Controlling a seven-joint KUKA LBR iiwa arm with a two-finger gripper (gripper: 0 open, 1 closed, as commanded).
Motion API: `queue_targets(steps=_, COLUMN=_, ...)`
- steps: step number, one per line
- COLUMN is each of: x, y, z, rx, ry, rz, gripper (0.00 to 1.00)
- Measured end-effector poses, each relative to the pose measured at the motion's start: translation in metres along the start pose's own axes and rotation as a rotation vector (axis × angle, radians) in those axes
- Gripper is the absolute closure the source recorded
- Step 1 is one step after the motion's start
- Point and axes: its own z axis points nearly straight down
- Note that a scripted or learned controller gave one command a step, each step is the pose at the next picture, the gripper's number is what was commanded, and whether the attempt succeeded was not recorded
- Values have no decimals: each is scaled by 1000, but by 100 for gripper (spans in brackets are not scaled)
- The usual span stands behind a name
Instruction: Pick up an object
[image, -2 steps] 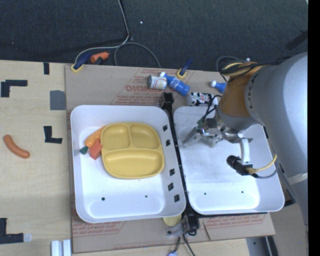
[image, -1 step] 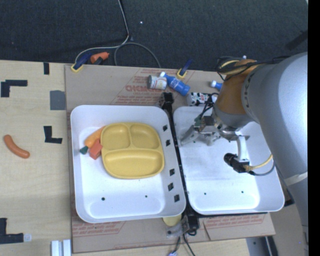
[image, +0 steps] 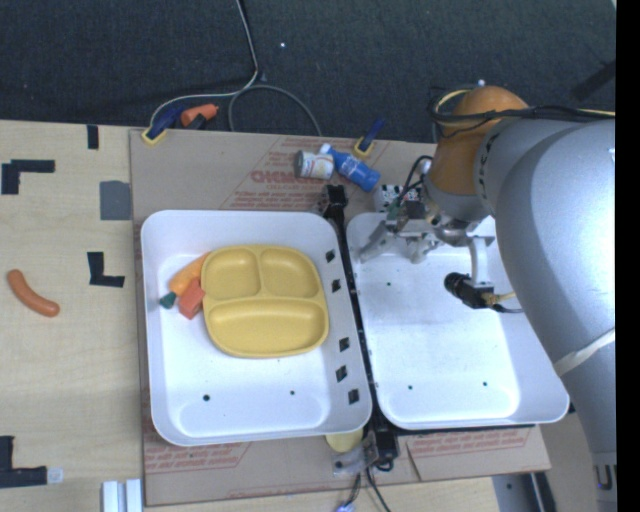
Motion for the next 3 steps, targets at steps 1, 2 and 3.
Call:
queue_targets(steps=1, x=0, y=-1, z=-11, rx=1, ry=-3, rz=-1, gripper=100)
queue_targets(steps=2, x=-47, y=-3, z=-97, rx=-3, ry=-2, rz=5, gripper=100)
queue_targets(steps=3, x=51, y=-1, z=-100, rx=4, ry=4, rz=-6, gripper=100)
